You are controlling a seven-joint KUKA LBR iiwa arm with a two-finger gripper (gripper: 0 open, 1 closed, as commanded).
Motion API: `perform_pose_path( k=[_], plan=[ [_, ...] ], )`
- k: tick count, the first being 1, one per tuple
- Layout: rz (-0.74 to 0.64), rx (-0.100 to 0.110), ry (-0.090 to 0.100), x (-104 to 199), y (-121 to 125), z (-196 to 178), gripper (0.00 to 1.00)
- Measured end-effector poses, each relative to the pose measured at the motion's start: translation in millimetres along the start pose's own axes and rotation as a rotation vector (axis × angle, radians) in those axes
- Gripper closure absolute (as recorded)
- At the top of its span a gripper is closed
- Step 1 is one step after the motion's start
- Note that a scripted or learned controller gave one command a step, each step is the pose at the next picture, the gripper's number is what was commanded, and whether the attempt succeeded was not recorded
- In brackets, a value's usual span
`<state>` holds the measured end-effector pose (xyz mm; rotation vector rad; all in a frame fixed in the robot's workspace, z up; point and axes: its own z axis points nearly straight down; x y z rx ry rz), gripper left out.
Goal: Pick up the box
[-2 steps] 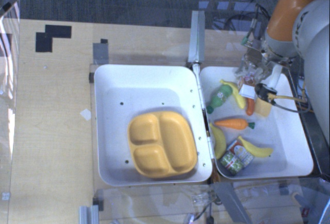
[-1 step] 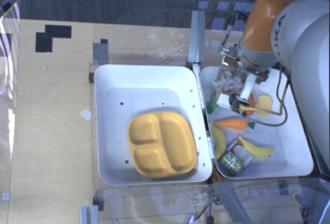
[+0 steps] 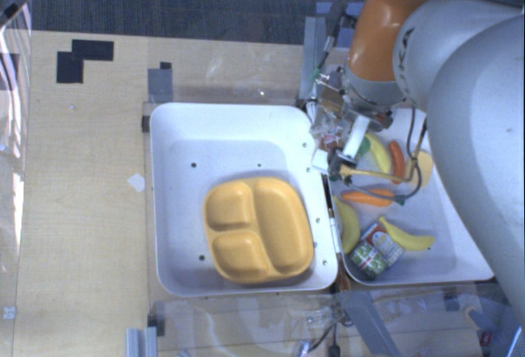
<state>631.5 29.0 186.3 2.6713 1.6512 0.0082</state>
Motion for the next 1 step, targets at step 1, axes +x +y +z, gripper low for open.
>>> perform_pose_path(
  k=[1],
  plan=[
    [0.228,0.003,-0.002,59.5,-51.0,1.8,1.0]
  ],
)
